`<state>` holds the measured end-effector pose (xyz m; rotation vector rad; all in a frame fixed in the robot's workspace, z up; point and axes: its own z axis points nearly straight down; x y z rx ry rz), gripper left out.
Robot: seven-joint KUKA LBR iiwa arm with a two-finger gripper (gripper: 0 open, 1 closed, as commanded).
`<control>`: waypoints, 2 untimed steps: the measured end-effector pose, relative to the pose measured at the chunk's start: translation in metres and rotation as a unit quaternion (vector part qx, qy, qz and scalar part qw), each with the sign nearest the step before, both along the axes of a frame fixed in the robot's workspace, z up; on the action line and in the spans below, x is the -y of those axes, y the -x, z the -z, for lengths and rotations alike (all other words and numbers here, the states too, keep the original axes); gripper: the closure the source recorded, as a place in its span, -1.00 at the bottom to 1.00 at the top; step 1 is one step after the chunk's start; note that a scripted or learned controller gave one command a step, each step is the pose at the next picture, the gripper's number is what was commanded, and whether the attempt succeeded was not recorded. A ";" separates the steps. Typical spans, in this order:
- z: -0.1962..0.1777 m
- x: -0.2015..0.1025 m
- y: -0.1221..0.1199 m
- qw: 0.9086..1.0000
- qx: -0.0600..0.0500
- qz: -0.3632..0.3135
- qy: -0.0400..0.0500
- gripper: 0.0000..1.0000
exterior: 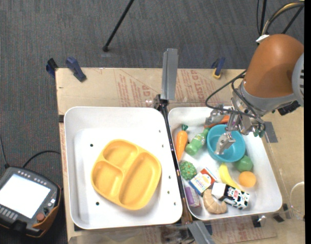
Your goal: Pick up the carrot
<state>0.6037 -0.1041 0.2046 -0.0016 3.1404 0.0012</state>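
Metal fingers [227, 142] of my end effector [229, 139] hang over the blue bowl [225, 147] in the right bin [270, 187]; I cannot tell whether they are spread or pinched, and nothing shows between them, so I judge that I hold nothing. Taking the bowl as my landmark: the carrot [181, 142] lies well to its left, against the bin's left wall, green top pointing up-frame, orange body running down toward a green knobbly toy [187, 169]. A green bottle [195, 143] lies between bowl and carrot, close to both, which may crowd my approach. Below the bowl sit a banana [225, 176], a green ball [244, 163] and an orange ball [247, 179]; further down are a small carton [202, 180], a cow-patterned box [234, 196] and a croissant [215, 202]. Far left of the bowl, the other bin [79, 131] carries a yellow divided plate [126, 173]. The carrot lies untouched, so the pick is not yet begun; I would need to shift left past the bottle and descend along the wall. Both bins rest on the cardboard-covered tabletop [115, 85].
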 end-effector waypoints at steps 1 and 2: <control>0.120 -0.023 -0.018 0.999 -0.002 0.051 -0.001 -1.00; 0.117 -0.020 0.019 0.980 0.000 0.200 0.000 -1.00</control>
